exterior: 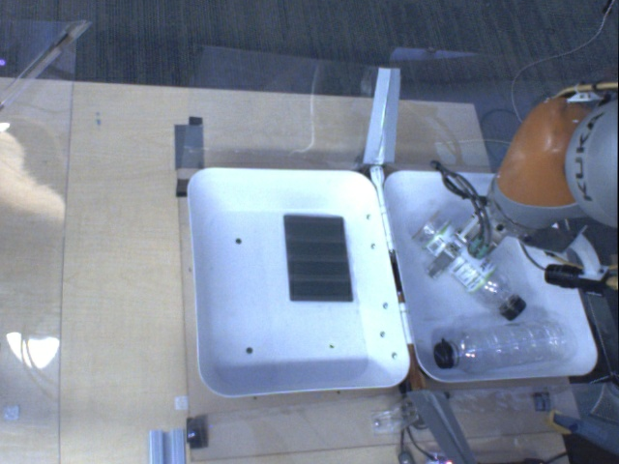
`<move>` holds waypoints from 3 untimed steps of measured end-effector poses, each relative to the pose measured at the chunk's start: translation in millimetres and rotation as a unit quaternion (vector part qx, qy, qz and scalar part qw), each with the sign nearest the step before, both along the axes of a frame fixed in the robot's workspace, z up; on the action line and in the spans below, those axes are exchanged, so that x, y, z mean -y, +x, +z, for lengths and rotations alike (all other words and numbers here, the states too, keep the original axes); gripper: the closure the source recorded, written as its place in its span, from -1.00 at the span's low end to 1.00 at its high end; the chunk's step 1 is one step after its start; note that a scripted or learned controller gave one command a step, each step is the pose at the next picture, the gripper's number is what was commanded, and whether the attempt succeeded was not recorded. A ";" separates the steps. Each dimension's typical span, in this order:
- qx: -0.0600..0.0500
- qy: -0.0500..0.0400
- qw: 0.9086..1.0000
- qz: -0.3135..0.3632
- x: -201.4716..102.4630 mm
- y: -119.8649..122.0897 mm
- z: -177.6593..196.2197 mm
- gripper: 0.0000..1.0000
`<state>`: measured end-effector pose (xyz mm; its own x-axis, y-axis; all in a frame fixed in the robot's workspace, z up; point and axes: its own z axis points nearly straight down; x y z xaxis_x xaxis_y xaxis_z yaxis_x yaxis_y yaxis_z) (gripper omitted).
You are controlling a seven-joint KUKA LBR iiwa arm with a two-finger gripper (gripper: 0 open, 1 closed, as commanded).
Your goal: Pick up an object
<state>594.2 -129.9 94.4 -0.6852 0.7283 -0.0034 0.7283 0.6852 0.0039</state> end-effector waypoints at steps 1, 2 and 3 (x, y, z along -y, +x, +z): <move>0.003 0.000 1.000 0.023 3.5 33.9 -6.2 -1.00; -0.009 0.000 1.000 0.028 -8.0 57.9 -7.4 -1.00; 0.003 0.000 1.000 -0.024 4.6 -19.3 -5.5 -1.00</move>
<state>574.9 -134.4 88.9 -0.6495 0.7603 -0.0070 0.7603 0.6495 0.0077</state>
